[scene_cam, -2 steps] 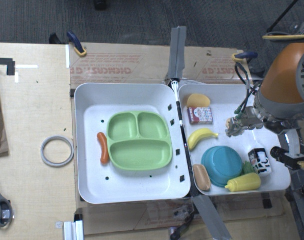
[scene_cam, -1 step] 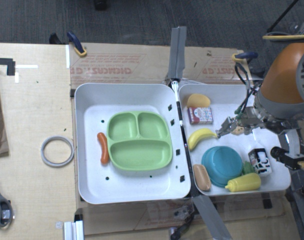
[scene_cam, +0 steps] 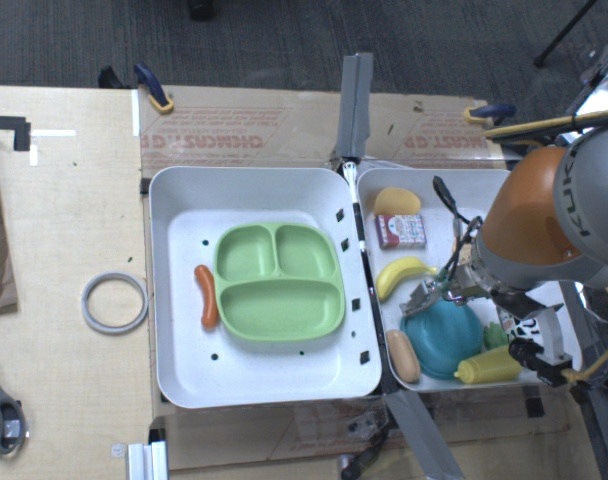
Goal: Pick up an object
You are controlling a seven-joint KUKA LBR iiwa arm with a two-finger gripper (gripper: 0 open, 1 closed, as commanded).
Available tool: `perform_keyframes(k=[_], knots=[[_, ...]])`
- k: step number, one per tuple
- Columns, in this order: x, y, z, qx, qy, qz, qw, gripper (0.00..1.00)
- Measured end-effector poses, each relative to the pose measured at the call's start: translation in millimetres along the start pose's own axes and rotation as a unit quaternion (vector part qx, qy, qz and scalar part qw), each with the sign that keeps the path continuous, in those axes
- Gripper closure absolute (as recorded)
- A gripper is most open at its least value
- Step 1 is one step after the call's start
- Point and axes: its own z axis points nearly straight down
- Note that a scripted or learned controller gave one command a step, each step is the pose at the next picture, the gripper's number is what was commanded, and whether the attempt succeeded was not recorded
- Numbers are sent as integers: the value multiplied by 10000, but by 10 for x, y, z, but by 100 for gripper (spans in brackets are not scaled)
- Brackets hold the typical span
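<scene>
Nearest in the right bin (scene_cam: 439,174), a yellow squeeze bottle (scene_cam: 489,367) and a tan sausage-like piece (scene_cam: 403,356) flank the blue bowl (scene_cam: 446,336), the likeliest target; it looks light, rigid and smooth-walled, so probably slippery, best pinched across its thin rim. The jaws (scene_cam: 431,293) sit at the bowl's upper-left rim, just below the banana (scene_cam: 401,274); their opening cannot be told, nothing visibly gripped; farther back lie a red box (scene_cam: 400,231) and a yellow lump (scene_cam: 397,201).
</scene>
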Motion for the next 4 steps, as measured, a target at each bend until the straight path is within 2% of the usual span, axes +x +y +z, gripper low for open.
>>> perform_keyframes(k=[1,2,3,4], knots=[[0,0,1,-1,-1,-1,10000,0],[-13,73,-131,-110,-41,3,9999,100],[-10,34,-103,-48,-23,6,10000,0],[-39,-97,-20,-62,-19,-226,9997,0]])
